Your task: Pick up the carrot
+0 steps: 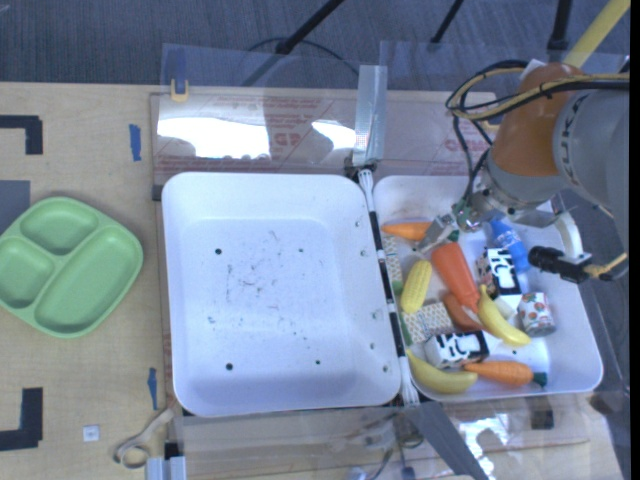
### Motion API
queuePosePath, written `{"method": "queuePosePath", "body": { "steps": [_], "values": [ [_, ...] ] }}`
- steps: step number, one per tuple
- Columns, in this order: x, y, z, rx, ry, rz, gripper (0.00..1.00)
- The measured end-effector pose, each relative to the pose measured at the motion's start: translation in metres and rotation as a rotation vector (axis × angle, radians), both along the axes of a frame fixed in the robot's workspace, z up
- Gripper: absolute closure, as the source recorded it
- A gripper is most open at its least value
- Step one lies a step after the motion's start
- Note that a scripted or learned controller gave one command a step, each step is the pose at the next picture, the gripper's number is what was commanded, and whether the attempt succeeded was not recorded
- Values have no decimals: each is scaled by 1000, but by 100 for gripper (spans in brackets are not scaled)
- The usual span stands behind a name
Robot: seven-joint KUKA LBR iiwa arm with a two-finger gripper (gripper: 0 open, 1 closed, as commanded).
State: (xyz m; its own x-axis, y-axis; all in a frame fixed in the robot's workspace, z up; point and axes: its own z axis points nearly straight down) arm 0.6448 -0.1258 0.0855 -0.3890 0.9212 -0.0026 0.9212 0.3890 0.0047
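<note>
We see the carrot (456, 271) lying in the right bin (578, 368), in the middle of its clutter, slanting from upper left to lower right. A corn cob (416, 285) lies just to its left, a banana (499, 319) by its lower end, and a smaller carrot (406, 232) sits near the bin's top left corner. Another carrot (504, 373) and a second banana (440, 376) lie along the bin's near edge. The gripper (445, 228) hangs just above the carrot's upper end, and we cannot tell how it is set. The left bin (270, 288) sits beside it, and a green plate (66, 265) rests well apart at the bench's left.
</note>
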Motion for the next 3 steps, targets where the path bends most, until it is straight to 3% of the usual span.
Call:
{"method": "queuePosePath", "body": {
  "steps": [1, 2, 3],
  "values": [
    [-56, -28, 10, 1, 4, 220, 0],
    [-33, -1, 78, 0, 2, 330, 0],
    [-14, 19, 33, 0, 3, 588, 0]
  ]
}}
